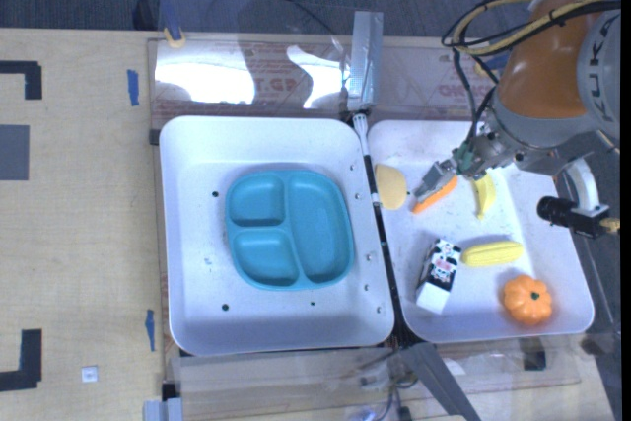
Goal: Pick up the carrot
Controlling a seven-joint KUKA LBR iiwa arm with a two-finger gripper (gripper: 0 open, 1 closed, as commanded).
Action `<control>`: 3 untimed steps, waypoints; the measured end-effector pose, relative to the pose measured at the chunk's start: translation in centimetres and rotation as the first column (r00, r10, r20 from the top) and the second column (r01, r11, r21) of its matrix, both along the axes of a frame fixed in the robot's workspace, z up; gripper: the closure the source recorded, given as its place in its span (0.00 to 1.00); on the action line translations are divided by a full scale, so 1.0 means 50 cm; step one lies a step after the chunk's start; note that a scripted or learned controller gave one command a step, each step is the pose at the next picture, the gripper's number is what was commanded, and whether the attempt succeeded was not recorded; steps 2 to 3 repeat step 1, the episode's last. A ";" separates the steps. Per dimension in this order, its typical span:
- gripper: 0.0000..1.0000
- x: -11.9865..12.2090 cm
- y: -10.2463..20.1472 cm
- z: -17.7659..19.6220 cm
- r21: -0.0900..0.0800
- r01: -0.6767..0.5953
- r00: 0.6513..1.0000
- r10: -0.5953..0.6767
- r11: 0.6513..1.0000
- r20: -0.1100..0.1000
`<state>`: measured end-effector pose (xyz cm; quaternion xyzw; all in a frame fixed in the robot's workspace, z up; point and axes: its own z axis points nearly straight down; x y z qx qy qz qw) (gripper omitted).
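Legible at the far right edge of the frame, on the grey arm [601, 74] below its orange band: part of dark lettering, "KU", cut off by the frame edge. On the small black-and-white carton [439, 274] in the right bin [572, 311], some print, too small to read. No other legible text, numbers or signs anywhere.

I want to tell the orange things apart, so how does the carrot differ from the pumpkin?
The carrot is long and thin; the pumpkin is round and squat. The carrot lies slanted near the middle of the right bin, right at the gripper; the pumpkin sits alone at the bin's near right corner. The pumpkin has a small stem on top. Both are orange.
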<state>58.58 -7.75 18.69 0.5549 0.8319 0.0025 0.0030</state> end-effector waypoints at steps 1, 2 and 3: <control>0.00 0.033 -0.056 -0.198 -0.003 -0.128 0.992 0.128 0.992 0.000; 0.00 0.033 -0.056 -0.198 -0.003 -0.128 0.992 0.128 0.992 0.000; 0.00 0.033 -0.056 -0.198 -0.003 -0.128 0.992 0.128 0.992 0.000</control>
